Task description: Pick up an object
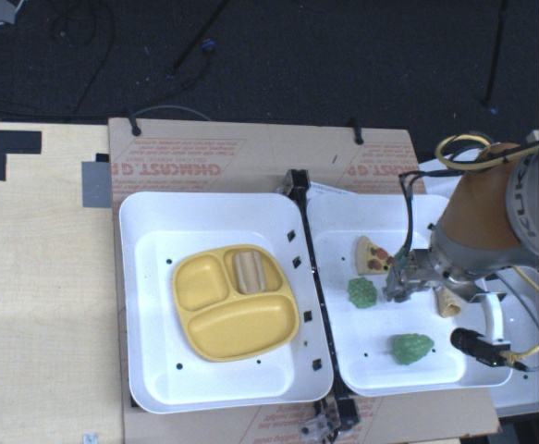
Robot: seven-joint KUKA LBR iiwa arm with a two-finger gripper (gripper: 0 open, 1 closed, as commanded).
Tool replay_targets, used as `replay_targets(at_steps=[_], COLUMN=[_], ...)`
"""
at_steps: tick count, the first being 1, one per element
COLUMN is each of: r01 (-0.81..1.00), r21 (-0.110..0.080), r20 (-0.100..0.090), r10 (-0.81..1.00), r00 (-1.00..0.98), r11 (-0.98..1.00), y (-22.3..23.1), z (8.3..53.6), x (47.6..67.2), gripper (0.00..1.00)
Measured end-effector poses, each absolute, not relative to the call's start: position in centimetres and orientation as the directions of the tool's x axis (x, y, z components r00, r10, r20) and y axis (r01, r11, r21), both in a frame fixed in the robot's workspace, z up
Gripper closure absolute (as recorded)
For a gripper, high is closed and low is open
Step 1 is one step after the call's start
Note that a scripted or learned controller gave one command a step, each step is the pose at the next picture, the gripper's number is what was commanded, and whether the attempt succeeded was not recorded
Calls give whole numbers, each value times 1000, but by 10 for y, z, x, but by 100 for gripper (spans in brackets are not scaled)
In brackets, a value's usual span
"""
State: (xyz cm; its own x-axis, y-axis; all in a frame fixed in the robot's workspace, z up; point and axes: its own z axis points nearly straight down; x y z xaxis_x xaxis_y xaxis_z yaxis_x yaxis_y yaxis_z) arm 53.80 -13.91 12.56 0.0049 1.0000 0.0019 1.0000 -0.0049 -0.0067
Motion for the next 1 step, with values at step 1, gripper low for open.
replay_targets(at_steps=[1], r01=[1000], r21=[2], r20=[0], r10=[1000], r00=[-1], r11=[1], y=[-135], z=[184], x=[532], gripper=[100])
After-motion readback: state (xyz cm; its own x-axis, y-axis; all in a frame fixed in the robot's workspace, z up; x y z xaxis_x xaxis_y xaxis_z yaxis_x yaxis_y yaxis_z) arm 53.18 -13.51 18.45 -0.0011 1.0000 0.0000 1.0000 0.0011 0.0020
